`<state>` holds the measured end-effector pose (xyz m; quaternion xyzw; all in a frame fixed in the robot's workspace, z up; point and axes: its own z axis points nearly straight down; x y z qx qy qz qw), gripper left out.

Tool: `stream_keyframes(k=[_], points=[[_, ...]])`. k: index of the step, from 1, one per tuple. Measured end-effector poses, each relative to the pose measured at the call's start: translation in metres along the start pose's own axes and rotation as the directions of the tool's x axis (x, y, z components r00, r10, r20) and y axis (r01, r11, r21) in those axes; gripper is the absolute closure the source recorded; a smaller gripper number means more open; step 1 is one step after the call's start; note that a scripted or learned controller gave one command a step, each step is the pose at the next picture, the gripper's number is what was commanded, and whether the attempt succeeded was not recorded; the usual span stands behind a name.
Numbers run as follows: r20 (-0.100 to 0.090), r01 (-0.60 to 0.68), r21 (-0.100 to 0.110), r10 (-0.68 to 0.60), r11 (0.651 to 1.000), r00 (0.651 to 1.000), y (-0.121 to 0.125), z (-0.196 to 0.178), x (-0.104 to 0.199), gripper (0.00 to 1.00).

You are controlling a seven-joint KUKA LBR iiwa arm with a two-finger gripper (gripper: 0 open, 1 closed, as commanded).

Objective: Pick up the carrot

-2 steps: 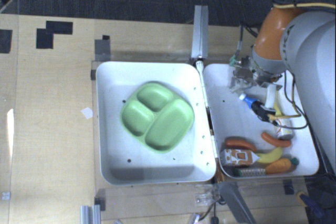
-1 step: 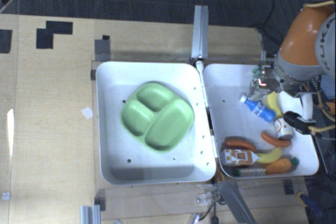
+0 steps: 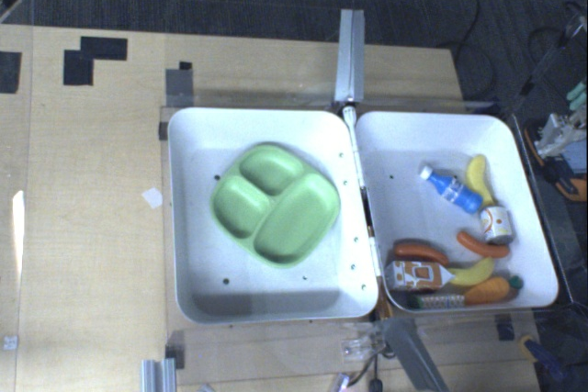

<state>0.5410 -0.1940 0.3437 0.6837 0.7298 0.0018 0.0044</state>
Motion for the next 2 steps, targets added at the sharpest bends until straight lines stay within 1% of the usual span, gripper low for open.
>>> stream_keyframes(k=[1,2], points=[[0.000,-0.452,0.005,0.452,0.892,0.892,0.018,0.045,0.000,1.00],[0.000,-0.446,0.009,0.446,0.895,0.895,0.077,0.200,0.023,1.00]])
